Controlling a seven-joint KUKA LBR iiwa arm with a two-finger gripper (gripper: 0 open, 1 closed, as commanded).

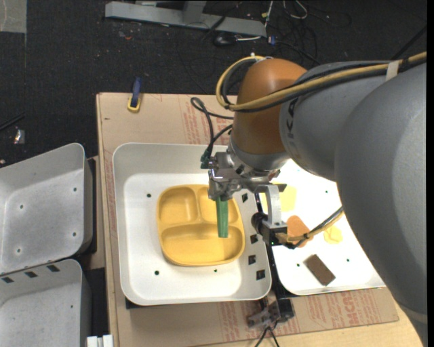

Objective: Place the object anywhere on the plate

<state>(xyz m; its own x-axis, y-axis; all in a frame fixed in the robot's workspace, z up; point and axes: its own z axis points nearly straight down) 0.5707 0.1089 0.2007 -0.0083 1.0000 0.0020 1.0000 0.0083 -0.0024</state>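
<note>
Gripper (222, 193) sits over the yellow divided plate (193, 234) in the left bin (135, 223), pinched shut on the top end of a green stick (222, 218). Stick hangs upright, lower end over the plate's right side by the divider ridge; contact with plate unclear. Brown block (319, 269) near the right bin (352, 274) front edge.

I work in a robotics lab, not a home. My bench (108, 203) is a plywood board on a dark floor, carrying two white bins (129, 223) with drilled holes. Loose cables (285, 20) trail behind (nobody tidies them), a blue-and-yellow clamp (135, 95) grips the board's edge, and a spare perforated tray (41, 196) sits alongside.
</note>
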